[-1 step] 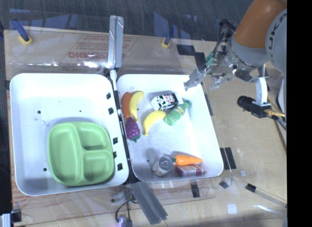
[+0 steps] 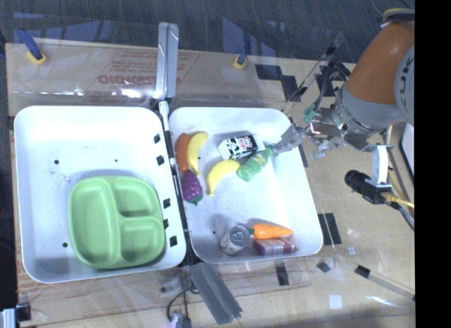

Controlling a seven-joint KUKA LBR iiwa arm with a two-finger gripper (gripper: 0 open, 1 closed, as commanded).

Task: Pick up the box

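Camera view: the pick looks not yet done. The box (image 2: 237, 146) lies in the right bin (image 2: 310, 199) near its 12 o'clock edge, untouched. The gripper (image 2: 292, 138) hangs at the bin's 2 o'clock rim; its state I cannot tell. That bin also holds bananas (image 2: 222, 172), a bottle (image 2: 252, 166), a carrot (image 2: 270, 232) and a can (image 2: 235, 239). The left bin (image 2: 42, 136) holds a green tray (image 2: 116, 221).
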